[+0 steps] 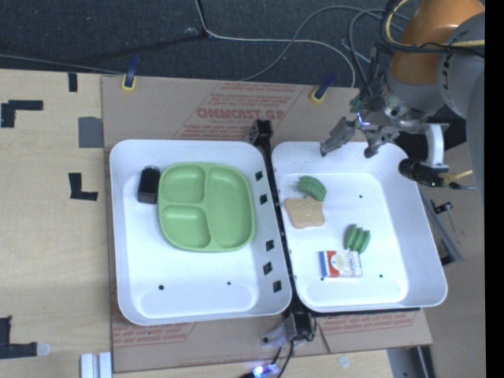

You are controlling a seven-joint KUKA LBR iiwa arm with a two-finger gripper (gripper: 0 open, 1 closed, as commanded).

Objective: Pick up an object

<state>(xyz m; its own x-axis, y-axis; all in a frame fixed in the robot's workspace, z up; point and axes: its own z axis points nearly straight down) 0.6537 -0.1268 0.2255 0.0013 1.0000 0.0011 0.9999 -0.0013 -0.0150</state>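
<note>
Cardboard covered the bench under two white bins. Left bin [126, 290] held a green divided plate [206, 207]. Right bin [409, 282] held a carton [340, 264], long axis left-right, mid-floor. My gripper [351, 142] hung spread open, empty, over its far rim.
</note>
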